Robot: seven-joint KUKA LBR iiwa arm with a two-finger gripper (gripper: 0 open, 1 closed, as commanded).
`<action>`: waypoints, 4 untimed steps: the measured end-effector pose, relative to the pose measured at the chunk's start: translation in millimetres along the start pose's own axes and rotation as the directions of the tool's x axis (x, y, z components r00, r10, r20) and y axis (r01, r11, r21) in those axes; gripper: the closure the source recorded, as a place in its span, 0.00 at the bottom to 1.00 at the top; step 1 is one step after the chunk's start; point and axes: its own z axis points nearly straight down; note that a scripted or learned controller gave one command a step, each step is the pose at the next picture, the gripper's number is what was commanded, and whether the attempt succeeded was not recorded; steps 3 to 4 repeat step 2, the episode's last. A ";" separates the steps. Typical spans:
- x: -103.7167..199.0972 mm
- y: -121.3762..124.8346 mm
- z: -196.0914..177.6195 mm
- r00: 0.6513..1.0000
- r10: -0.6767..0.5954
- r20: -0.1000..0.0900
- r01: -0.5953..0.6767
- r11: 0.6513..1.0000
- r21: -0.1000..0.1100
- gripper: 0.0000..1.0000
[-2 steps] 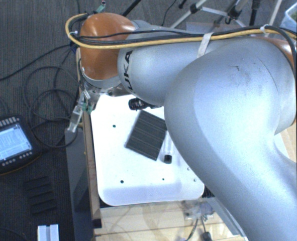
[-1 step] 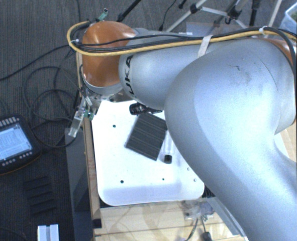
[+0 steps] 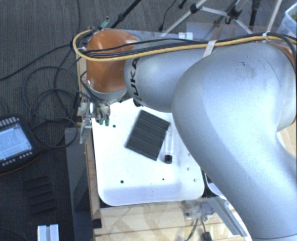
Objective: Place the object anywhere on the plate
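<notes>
The claw [image 3: 94, 115] is seen at the white bin's [image 3: 138, 185] far-left corner; its grip cannot be told. A dark ridged pad [image 3: 147, 134] is left lying mid-bin, seemingly ungrasped, so placing remains undone.

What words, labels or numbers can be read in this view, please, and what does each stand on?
"KUKA", partly cut off, in dark letters on the grey arm beside its orange band.
The lit screen of the handheld control pendant on the floor shows text too small and blurred to read.
</notes>
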 end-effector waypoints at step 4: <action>42.2 -23.8 -49.3 0.967 0.256 0.002 -0.256 0.967 0.000 0.00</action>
